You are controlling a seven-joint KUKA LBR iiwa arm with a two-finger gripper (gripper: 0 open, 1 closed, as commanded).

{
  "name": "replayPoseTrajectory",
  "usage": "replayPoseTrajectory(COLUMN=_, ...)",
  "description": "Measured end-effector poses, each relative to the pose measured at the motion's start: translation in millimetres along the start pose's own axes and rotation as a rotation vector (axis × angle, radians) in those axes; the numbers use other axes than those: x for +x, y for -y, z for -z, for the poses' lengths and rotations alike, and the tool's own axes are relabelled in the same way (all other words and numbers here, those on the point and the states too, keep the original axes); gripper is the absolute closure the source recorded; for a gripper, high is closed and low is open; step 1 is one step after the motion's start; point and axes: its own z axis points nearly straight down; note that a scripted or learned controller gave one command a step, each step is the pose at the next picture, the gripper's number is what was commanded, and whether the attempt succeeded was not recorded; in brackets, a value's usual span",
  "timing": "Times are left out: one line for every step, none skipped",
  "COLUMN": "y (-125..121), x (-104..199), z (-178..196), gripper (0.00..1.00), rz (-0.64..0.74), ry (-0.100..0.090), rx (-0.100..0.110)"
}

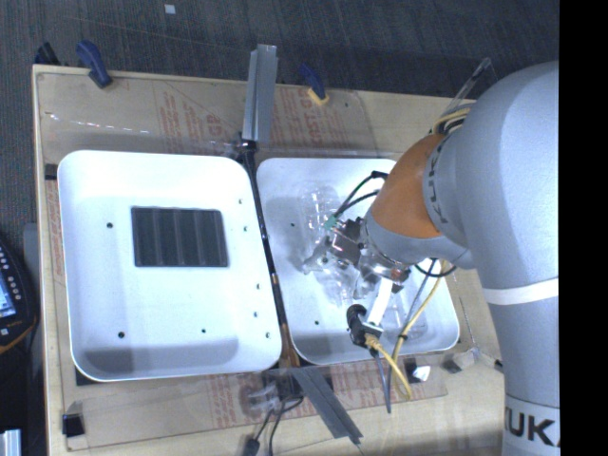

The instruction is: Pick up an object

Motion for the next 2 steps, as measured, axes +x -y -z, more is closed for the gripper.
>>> replayPoseTrajectory(y=-62, x=23, z=1, gripper=0.0, rz=0.355, ry=0.0, rx=-0.004)
replayPoseTrajectory(y=-89, x=2, z=3, gripper=0.0, rz=0.538, ry=0.001, rx=-0.007)
